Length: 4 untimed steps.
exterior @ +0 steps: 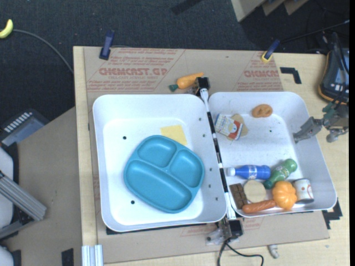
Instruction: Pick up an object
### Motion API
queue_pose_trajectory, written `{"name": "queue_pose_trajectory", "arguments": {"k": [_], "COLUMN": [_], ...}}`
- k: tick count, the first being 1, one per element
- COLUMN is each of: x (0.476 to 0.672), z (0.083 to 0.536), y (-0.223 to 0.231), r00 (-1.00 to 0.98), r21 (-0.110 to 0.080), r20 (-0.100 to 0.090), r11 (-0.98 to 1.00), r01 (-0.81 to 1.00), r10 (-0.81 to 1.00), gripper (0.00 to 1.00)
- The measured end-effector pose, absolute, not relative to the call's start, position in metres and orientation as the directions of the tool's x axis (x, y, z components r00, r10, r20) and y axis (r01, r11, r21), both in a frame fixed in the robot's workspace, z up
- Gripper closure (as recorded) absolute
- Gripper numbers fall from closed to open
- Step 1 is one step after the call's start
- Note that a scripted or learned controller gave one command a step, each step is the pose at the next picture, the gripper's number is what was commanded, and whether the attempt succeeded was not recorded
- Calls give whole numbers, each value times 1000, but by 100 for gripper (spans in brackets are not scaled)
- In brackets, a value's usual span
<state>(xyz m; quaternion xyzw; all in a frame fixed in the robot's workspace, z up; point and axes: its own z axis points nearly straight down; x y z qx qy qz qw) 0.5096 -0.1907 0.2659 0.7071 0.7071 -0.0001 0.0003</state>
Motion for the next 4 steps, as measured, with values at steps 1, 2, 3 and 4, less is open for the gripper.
{"name": "queue_pose_trajectory", "arguments": {"k": [1, 2, 3, 4], "x": [480, 480, 479, 480], "z": [104, 86, 94, 209], "y": [-179, -148, -147, -160], "r00": [0, 1, 1, 0], "r21": [2, 4, 0, 2], "r20": [1, -2, 0, -1], "r11": [0, -1, -1, 0], "r01": [1000, 1000, 1000, 1000], "r10": [1000, 1000, 1000, 1000], "gripper": [0, 0, 100, 100]}}
